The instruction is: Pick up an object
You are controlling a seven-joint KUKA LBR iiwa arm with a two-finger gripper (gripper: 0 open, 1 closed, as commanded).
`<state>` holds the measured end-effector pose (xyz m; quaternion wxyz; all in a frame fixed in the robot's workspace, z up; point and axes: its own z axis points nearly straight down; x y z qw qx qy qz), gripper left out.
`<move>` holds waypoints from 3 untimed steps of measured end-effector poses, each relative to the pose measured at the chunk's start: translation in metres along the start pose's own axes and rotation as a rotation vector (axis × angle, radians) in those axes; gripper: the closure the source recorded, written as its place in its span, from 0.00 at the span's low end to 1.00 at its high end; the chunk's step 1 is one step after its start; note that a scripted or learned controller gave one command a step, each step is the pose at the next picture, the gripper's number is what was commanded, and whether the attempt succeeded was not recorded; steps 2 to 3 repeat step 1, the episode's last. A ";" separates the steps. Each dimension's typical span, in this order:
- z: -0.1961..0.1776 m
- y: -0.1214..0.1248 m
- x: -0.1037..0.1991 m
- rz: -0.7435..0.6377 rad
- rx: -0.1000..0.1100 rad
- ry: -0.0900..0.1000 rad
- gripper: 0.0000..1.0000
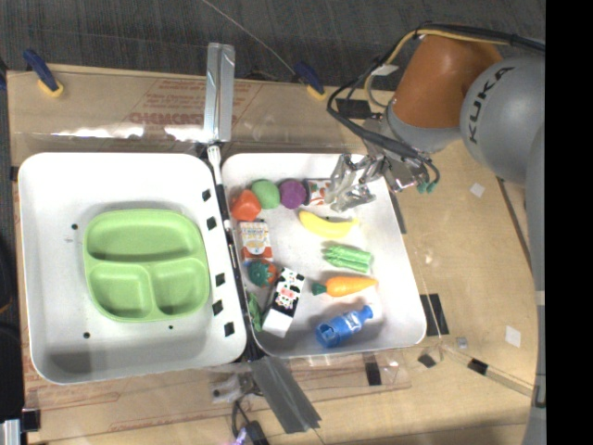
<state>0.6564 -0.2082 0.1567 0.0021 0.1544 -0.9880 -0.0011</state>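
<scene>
**Clerk:** Item one, your gripper. Where is it and how does it stand?

**Arm:** My gripper hangs over the far right corner of the right bin, with my orange band up behind it. Whether it is apart or together I cannot tell; the metal parts blur together from this angle.

**Clerk:** Anything gripped?

**Arm:** I see nothing between its tips.

**Clerk:** Item two, things closest to it.

**Arm:** A yellow banana lies just below my gripper, nearly under it. A purple ball sits just to its left, a green ball next to that, and an orange-red ball further left, by the bin wall.

**Clerk:** Item three, things further off.

**Arm:** Below the banana, a green ridged vegetable, then a carrot, then a blue bottle nearest the front rim. Down and left of my gripper: a small printed packet, a strawberry and a black-and-white carton.

**Clerk:** Item four, the other bin.

**Arm:** The left bin is well apart from my gripper and holds a green divided tray.
</scene>
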 end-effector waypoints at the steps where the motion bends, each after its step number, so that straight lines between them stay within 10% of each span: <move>1: -0.014 0.000 -0.003 -0.004 0.005 -0.007 1.00; 3: -0.014 0.000 -0.003 -0.004 0.005 -0.007 1.00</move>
